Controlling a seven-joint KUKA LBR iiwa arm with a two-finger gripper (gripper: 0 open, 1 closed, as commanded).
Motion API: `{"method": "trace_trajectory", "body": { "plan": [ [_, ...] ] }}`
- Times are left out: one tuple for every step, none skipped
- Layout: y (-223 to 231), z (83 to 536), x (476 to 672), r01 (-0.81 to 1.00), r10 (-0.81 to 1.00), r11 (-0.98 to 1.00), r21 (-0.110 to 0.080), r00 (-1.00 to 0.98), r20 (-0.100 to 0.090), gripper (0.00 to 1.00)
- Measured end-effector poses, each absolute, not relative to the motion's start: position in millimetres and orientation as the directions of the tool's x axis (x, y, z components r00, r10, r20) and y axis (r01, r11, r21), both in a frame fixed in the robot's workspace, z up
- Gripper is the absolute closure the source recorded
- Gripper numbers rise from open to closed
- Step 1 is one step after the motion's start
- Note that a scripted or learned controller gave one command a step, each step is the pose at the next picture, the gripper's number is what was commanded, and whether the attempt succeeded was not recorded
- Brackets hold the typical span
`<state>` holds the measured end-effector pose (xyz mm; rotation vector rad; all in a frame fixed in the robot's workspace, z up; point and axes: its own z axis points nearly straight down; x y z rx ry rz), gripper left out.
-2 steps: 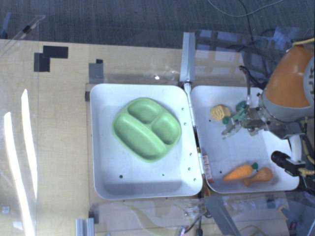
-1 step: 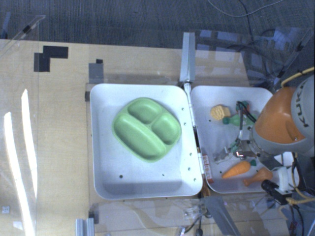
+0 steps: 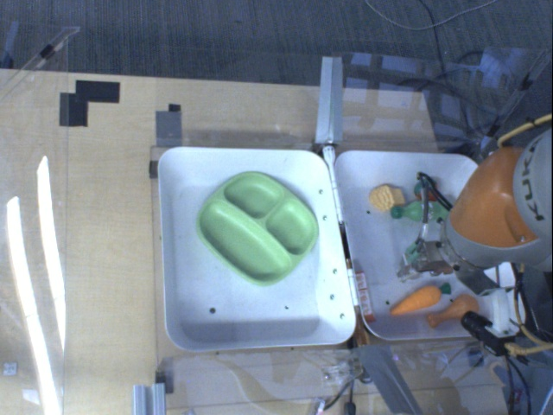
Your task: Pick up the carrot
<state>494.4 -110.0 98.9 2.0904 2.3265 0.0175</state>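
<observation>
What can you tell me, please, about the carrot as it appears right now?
The carrot is a small orange toy-like piece, smooth and probably plastic, with a green stub at its thicker right end. It lies flat on the floor of the right bin, near the front wall, tip pointing left. A tan object lies just beside it on the right. The gripper is just above it, not holding it.

— Can you read anything from my feed?
— No. I see a strip (image 3: 359, 290) on the rim between the bins (image 3: 259, 164) that may carry print, but it's too small for me to read. No other labels or numbers.
</observation>
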Motion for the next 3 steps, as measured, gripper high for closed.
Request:
{"method": "trace_trajectory", "body": {
  "plan": [
    [-17.7, 183.2, 489.7, 0.994, 0.994, 0.107, 0.003, -0.107, 0.000, 1.00],
    [-17.6, 191.6, 491.5, 0.994, 0.994, 0.112, 0.003, -0.112, -0.002, 1.00],
    [13.0, 181.8, 487.6, 0.914, 0.914, -0.405, 0.000, 0.405, -0.002, 1.00]
  ]
}}
